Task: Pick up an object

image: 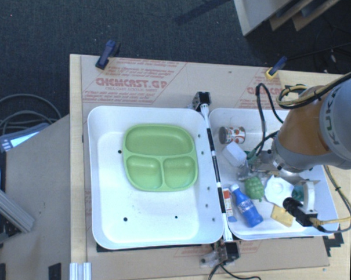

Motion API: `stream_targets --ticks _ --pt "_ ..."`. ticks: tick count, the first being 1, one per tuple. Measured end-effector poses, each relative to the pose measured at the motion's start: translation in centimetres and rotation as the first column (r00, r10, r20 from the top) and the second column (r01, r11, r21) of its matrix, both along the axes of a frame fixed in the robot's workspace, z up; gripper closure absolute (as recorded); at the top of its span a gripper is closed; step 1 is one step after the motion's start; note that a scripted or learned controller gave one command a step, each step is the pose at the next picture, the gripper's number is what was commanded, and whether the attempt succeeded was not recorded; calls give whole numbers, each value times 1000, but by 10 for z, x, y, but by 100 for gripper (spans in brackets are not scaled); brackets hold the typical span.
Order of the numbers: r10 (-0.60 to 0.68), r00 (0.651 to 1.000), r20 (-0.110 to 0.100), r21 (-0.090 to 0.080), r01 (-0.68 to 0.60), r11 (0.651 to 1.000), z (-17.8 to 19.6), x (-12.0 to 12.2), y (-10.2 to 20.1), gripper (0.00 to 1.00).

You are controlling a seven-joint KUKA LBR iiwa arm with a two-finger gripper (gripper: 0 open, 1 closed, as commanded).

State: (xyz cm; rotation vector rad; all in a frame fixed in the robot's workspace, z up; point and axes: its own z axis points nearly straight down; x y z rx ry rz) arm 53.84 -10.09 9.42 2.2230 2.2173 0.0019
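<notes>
Though down inside the right bin (246, 115), at the end of the grey-and-orange arm (306, 133), cannot tell if jaws spread or pressed together: covered by the wrist. Closest to jaws: green knobbly object (253, 187), just below them in view; touching or only near, cannot tell. Further from jaws, toward the near rim: blue bottle (245, 207), lying tilted. Just left of jaws: pale clear piece (234, 153). Beyond jaws, toward the far rim: small white-and-red can (232, 134), on its side. Right of the green knobbly object, beside jaws: white round piece (276, 190); further out, yellow block (282, 216). Well apart from jaws, to view-left: green divided plate (161, 157), flat in left bin (95, 127). Both bins on the counter (76, 161).
</notes>
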Motion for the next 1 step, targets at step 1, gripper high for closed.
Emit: stream_targets --ticks 1 --pt "5 1000 0 2 -5 1000 91 32 81 100"
